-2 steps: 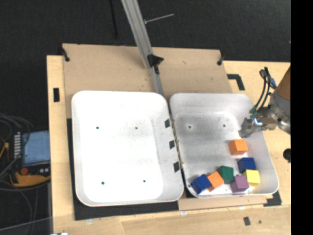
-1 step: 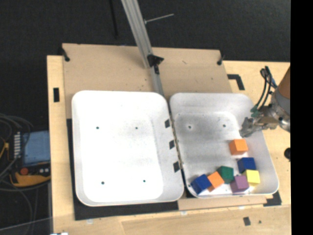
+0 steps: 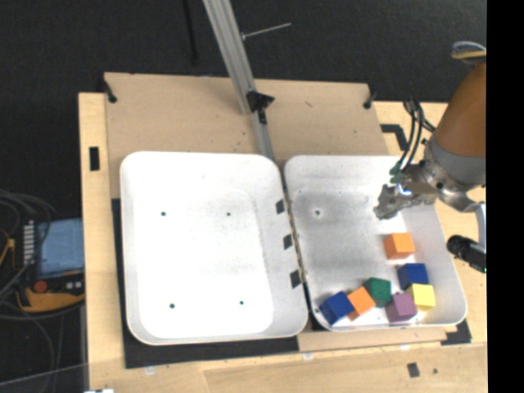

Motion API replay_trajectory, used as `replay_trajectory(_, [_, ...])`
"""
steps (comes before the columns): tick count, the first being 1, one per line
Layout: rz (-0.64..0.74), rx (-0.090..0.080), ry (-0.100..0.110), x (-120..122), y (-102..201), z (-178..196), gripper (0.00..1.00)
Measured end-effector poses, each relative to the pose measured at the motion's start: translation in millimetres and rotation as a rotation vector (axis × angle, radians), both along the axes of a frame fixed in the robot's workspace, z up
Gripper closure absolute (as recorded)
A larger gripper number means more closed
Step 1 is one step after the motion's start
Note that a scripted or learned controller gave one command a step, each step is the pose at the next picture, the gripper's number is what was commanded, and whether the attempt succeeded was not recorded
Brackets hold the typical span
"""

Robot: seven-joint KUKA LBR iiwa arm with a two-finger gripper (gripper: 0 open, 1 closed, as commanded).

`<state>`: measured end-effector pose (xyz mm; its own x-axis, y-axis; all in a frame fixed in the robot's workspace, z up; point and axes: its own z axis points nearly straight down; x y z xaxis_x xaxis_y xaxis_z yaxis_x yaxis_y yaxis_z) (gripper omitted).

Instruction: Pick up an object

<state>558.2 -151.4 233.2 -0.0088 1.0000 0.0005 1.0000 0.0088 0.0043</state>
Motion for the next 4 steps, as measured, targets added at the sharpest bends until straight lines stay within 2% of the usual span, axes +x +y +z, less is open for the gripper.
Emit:
replay_trajectory(1, [-0.002,0.0,0.001,9.0,43.1,2.8,1.0])
replay_trajectory(2, [0.0,0.001,0.001,29.3,93.7,13.2,1.0])
replay_trajectory(4, [-0.005,-0.001,0.004,58.3,202.9,-4.5,1.0])
